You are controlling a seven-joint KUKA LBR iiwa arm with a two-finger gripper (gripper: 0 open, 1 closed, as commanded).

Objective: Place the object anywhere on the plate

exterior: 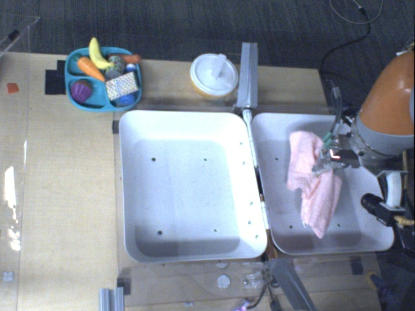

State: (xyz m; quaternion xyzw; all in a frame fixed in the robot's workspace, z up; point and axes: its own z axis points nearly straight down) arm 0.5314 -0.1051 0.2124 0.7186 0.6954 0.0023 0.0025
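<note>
The claw [326, 159] of the grey and orange arm [388, 118] is low over the right white bin [282, 225], right at the upper right edge of a crumpled pink cloth [312, 185], but I cannot tell if its fingers are open or closed, or if the cloth is between them. The pink cloth lies in the middle of this right bin, and the left white bin [188, 186] is just beside it at 9 o'clock. On the tabletop [58, 193], at 10 o'clock from the cloth and well apart from it, stands a blue divided plate [97, 102] with toy food such as a banana [98, 54] and a carrot [90, 69], and a white round lid [214, 74] rests at 12 o'clock from the left bin.
</note>
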